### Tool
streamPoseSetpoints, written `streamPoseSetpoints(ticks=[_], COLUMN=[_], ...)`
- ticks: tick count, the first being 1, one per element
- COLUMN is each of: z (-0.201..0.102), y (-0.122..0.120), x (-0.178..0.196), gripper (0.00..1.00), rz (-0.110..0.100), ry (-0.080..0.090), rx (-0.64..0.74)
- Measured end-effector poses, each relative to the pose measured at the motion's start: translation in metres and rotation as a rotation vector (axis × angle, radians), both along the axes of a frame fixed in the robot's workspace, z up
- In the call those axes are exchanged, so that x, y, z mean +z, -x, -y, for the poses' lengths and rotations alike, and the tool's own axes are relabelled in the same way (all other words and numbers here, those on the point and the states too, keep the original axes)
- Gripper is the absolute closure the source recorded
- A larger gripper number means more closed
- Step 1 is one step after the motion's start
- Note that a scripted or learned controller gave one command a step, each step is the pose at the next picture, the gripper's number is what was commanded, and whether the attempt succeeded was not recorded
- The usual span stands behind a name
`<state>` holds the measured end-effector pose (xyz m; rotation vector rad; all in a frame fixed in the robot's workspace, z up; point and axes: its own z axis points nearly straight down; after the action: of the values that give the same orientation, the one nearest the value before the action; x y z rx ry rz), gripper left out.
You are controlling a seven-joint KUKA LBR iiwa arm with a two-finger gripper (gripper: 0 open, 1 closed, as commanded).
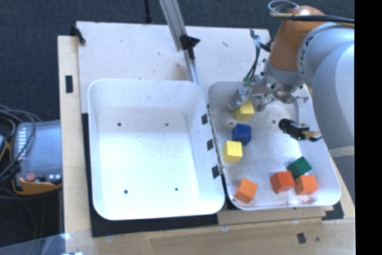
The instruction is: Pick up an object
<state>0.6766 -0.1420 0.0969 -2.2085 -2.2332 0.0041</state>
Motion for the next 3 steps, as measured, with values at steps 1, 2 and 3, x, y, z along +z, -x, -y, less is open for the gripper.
streamPoseSetpoints(ticks=[1,2,3], z=[0.001,0.001,-0.001], y=[-0.001,0.003,0.001], x=[0.013,0.059,0.104], gripper=[1.00,1.00,1.00], rz=[0.004,0.008,0.009], ry=[0.002,0.000,0.000], rx=[0.003,-0.006,0.000])
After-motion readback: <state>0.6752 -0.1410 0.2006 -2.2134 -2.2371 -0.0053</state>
